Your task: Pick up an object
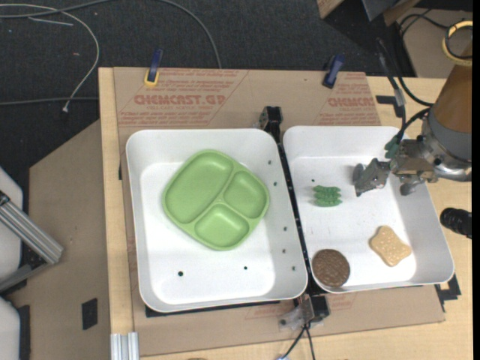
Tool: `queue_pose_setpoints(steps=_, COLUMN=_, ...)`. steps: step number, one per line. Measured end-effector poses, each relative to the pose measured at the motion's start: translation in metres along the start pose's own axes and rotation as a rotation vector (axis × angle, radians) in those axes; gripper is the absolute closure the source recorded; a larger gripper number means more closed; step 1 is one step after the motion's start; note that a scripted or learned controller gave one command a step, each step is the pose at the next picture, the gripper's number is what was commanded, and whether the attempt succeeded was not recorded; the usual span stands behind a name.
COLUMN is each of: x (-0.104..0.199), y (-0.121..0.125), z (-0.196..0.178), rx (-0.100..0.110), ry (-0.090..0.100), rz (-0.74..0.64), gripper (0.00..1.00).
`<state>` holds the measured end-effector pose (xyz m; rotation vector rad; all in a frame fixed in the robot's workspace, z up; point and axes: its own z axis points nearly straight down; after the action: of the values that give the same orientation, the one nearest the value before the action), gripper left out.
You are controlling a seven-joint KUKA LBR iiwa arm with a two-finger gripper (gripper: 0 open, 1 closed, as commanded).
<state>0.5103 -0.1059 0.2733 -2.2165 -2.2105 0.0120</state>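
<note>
The small green object lies on the floor of the right bin, untouched. Just beside it to the right, the gripper hangs empty, fingers apart. Nothing is lifted yet; the descent, closing and raising all seem left.

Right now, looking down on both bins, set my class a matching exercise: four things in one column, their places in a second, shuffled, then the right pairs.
Things
1. green divided plate
2. small green toy
3. brown round disc
4. tan biscuit-shaped piece

Places
A. right bin, near corner next to the left bin
B. left bin, around its middle
C. right bin, near side, toward the arm
D. right bin, middle, just left of the tool

Pairs: 1-B, 2-D, 3-A, 4-C
</note>
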Motion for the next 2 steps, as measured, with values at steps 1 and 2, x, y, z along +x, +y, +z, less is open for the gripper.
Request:
queue_pose_setpoints(steps=1, x=0.0, y=0.002, z=-0.005, rx=-0.011, ry=-0.001, rz=-0.003, gripper=0.0)
queue_pose_setpoints(steps=2, x=-0.002, y=-0.001, z=0.037, rx=-0.007, ry=0.0, rz=-0.002, gripper=0.0)
